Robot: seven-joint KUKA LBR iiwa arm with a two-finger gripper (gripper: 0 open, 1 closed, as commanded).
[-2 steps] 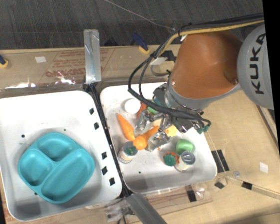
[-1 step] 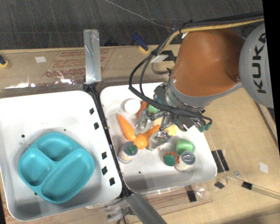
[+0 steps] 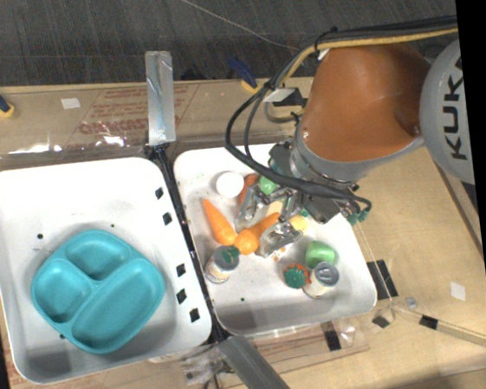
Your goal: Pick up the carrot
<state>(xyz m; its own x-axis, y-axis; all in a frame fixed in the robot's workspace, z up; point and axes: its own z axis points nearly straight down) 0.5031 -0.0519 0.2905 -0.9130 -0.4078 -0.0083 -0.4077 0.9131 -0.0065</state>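
Observation:
The carrot (image 3: 219, 221) is an orange tapered piece lying at a slant in the left part of the right bin (image 3: 265, 313), close to the divider. My gripper (image 3: 264, 219) is low over the pile just right of it, under the orange wrist band. Its metal fingers (image 3: 249, 198) stand apart, open, straddling a smaller orange piece (image 3: 266, 224). The carrot lies outside the fingers, a short way left of them. A round orange item (image 3: 247, 243) touches the carrot's lower end.
Around the gripper lie a white round item (image 3: 229, 183), a green piece (image 3: 268, 185), a yellow piece (image 3: 304, 221), a green cylinder (image 3: 319, 252), a small can (image 3: 325, 277) and a teal-topped jar (image 3: 224, 259). A teal divided plate (image 3: 97, 289) sits in the left bin (image 3: 17, 198).

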